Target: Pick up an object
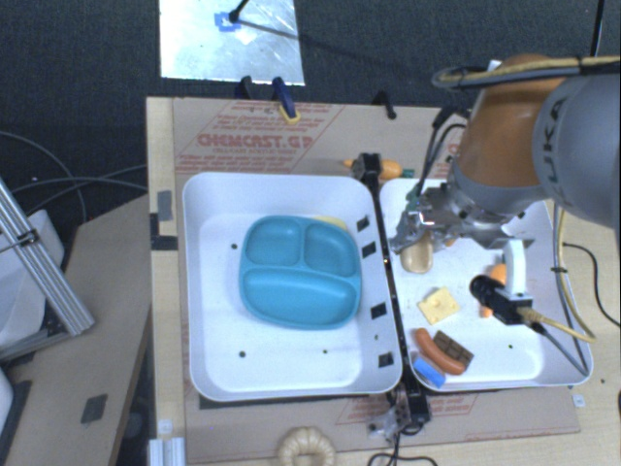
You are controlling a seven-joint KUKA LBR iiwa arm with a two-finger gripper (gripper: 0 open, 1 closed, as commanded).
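Two white bins sat side by side as the gripper [415, 223] hung low over the left side of the right bin [529, 365]. A tan rounded piece [418, 258] lay just beneath its tip, near the dividing wall. Whether the gripper was spread or closed, or touching the piece, could not be made out. A yellow wedge [439, 306] lay nearby, and a blue divided plate [299, 270] sat in the left bin [209, 260].

A divided tray [301, 270] lay in the left bin [209, 357]. In the right bin [524, 362], a cheese slice [439, 306] lay toward its left wall, a sausage [437, 352] just nearer.
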